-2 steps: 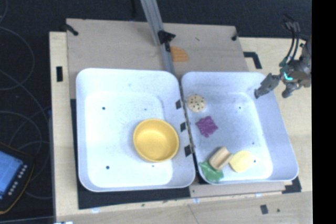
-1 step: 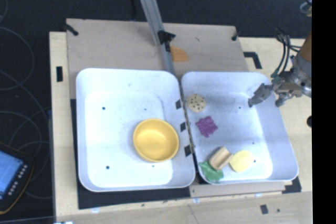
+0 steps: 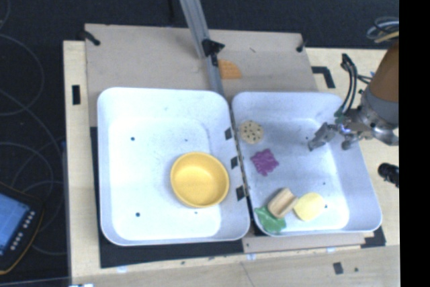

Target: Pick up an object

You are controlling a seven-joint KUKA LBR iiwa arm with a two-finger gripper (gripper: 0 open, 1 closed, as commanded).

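My gripper (image 3: 324, 136) hangs over the right side of the right bin (image 3: 349, 175), reaching in from the right edge. It is above bare bin floor, with nothing seen between its fingers. In that bin lie a round tan cookie (image 3: 251, 132), a purple piece (image 3: 265, 161), a tan bread-like block (image 3: 281, 201), a pale yellow lump (image 3: 309, 207) and a green piece (image 3: 269, 221) in the front left corner. All of them sit to the left of and nearer the front than the gripper.
A yellow bowl (image 3: 199, 179) stands in the left bin (image 3: 127, 124). A grey metal pole (image 3: 191, 10) slants up from between the bins. A small orange thing (image 3: 229, 70) lies on the board behind them. Cables hang by the arm at right.
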